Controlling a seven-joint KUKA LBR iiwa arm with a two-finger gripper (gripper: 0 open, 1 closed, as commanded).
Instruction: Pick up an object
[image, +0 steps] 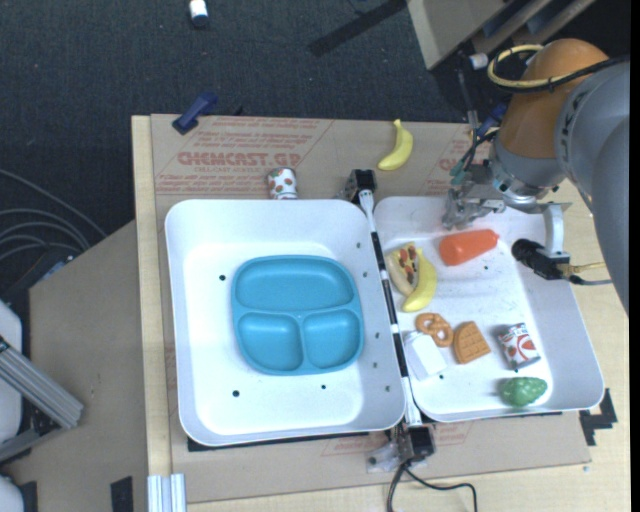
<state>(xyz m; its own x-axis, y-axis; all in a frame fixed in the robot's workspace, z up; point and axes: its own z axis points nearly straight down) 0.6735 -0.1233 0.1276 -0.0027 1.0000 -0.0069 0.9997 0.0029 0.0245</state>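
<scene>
Green toy (523, 390) (bin corner) | end effector (464, 213) beside carrot (468, 246)

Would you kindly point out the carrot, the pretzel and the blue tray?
carrot (468, 247), camera view, middle of its orange body
pretzel (434, 326), camera view, centre of its loops
blue tray (296, 312), camera view, central divider

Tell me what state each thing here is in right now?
Blue tray: lying flat in the left bin, compartments bare.
Carrot: lying in the right bin, just below the hand, not lifted.
Banana: lying in the right bin.
Second banana: on the bench outside the bins.
Can: tipped on its side.
</scene>
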